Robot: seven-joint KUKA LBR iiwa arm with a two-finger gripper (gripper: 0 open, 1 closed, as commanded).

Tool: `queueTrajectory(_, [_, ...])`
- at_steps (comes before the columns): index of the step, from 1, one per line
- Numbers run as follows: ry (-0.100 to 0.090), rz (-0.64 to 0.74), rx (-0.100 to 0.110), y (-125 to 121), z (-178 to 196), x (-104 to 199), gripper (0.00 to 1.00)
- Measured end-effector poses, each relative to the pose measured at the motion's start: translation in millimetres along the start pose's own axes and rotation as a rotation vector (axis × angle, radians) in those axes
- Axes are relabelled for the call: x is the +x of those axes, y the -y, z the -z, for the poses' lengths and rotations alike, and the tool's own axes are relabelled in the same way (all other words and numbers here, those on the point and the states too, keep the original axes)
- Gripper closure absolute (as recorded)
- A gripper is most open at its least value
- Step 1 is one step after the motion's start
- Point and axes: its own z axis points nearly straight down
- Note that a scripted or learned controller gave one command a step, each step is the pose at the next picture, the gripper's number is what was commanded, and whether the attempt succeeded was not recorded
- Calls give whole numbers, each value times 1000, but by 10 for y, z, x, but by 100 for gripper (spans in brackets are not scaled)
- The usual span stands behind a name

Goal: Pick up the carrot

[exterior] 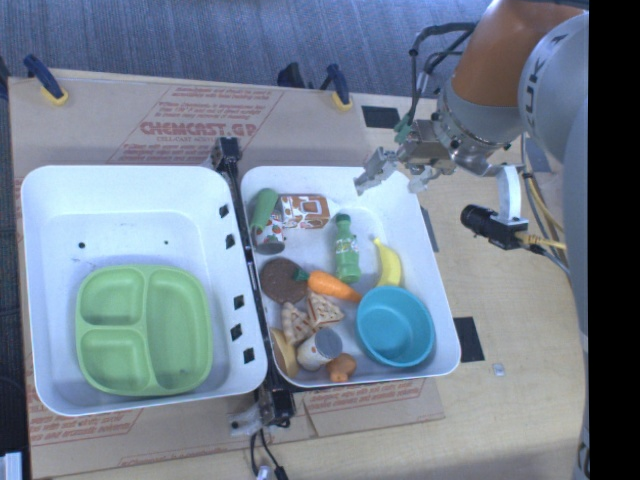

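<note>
Orange against the white plastic, the carrot (333, 286) lies near the middle of the right bin (430, 258), its green-topped end pointing left toward a dark brown round cookie (283, 280) that it nearly touches. Just above the carrot stands a green bottle (346, 249), and to its right a yellow banana (388, 264) curves down toward a blue bowl (395, 326) that sits in the bin's near right corner. Below the carrot are waffle-patterned pieces (310, 316), a small can lying on its side (320, 348) and a little brown item (341, 368) by the front wall. Toward the back of the bin lie a green cylinder (264, 211) and a brown-and-white carton (303, 211). The left bin (60, 208) holds a light green divided tray (145, 329) in its near half. The gripper (392, 171) hangs over the back right corner of the right bin, well apart from the carrot and above the bin's rim, with its two fingers spread apart and nothing between them. The grey arm with its orange band (510, 43) reaches in from the upper right. Both bins rest on a sheet of printed cardboard (190, 118) held by blue clamps (45, 78) at the bench's far edge.
</note>
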Motion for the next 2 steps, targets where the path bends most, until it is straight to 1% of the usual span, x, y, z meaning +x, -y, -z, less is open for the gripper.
queueTrajectory(1, [-5,167,15,789,-1488,330,0])
queueTrajectory(2, [1,178,9,751,-1339,306,100])
